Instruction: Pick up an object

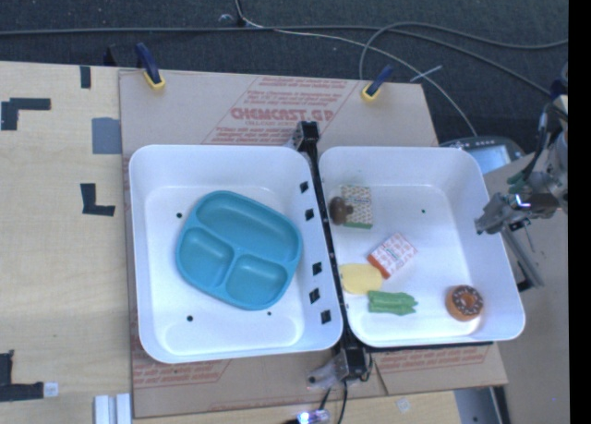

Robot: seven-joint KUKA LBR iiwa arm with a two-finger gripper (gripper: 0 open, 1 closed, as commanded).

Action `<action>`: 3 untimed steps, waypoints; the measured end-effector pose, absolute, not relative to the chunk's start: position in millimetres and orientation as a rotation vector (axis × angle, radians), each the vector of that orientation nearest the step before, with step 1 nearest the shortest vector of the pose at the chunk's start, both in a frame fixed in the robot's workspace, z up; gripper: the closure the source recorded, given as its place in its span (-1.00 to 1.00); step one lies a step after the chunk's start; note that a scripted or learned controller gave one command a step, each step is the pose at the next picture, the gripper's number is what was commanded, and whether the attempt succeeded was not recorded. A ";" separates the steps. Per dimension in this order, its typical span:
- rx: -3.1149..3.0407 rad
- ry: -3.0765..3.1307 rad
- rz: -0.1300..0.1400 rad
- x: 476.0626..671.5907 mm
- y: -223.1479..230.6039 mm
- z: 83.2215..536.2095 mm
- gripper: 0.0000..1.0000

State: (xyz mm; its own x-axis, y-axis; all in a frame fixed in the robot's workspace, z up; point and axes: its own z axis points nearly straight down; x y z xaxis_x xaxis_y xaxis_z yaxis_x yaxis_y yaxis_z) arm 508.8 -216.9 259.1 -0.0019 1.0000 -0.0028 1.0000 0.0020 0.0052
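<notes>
Bench (55, 228), two bins (148, 256), one blue tray (239, 248), five small items (391, 254), tool (503, 212) state unclear

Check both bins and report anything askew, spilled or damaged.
Nothing stands out. The blue divided plate lies flat in the left bin; the small toy foods, including the donut, lie loose in the right bin, none spilled.

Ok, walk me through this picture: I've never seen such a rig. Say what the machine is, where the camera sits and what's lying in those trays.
One fixed camera looks down at a slant on two shallow white bins. The left bin holds a blue divided plastic plate. The right bin holds small toy foods: a red-and-white box, a yellow disc, a green pod, a brown doughnut and a small packet with a brown lump. The robot arm's gripper sits at the right bin's edge, with nothing seen in it.
</notes>
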 end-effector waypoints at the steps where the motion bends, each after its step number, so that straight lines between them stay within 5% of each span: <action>1: 2.217 2.228 0.000 499.7 -165.3 252.7 1.00; 3: 2.217 2.229 -0.001 500.7 -65.9 254.0 1.00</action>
